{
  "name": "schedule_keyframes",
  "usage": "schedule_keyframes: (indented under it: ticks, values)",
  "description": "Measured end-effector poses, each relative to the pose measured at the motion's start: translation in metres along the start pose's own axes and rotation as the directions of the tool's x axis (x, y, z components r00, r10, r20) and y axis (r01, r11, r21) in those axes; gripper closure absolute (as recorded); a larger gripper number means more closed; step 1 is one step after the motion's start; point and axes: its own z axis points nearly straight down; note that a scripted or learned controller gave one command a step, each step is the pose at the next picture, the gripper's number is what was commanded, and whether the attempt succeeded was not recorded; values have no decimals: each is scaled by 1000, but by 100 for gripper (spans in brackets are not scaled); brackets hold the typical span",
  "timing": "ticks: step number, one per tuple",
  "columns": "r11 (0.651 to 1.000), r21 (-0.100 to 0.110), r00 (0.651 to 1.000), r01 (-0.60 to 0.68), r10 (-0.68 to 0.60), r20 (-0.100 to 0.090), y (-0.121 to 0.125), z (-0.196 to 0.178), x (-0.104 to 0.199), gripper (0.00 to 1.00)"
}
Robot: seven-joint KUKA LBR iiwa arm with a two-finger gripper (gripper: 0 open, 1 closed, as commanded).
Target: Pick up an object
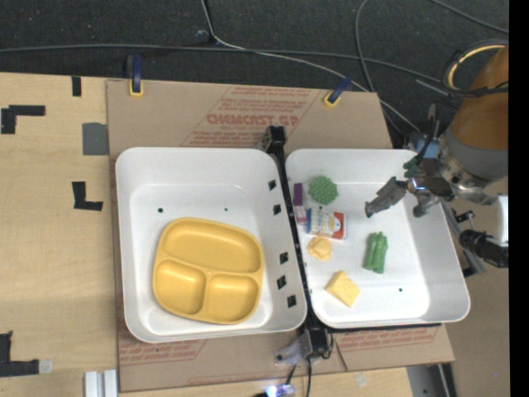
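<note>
Okay, I see the tool (402,197) over the right bin (438,292), at about 2 o'clock from that bin's centre, its two dark fingers (382,198) spread apart with nothing between them. Arm (479,131) comes in from 3 o'clock, orange band up top. Right bin contents: green cactus-like toy (376,252) just at 7 o'clock of the tool, near but not touching; green bumpy ball (323,190) at 9 o'clock of the tool; small printed packet (324,222) below the ball; small yellow piece (320,249) just under the packet; yellow wedge block (343,289) at 6 o'clock of the bin. Left bin (132,222) holds a yellow divided tray (207,270). Both bins sit on a cardboard sheet (248,118) on the tabletop (50,246).
</note>
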Motion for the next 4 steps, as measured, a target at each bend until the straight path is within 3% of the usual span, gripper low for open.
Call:
schedule_keyframes:
  ticks: [1,3,4]
  values:
    - [1000,-11,1000,3,-3,2,2,-6,0,0]
    - [1000,-6,1000,2,-2,2,0,103,2,0]
    - [1000,-14,1000,3,-3,2,0,160,9,0]
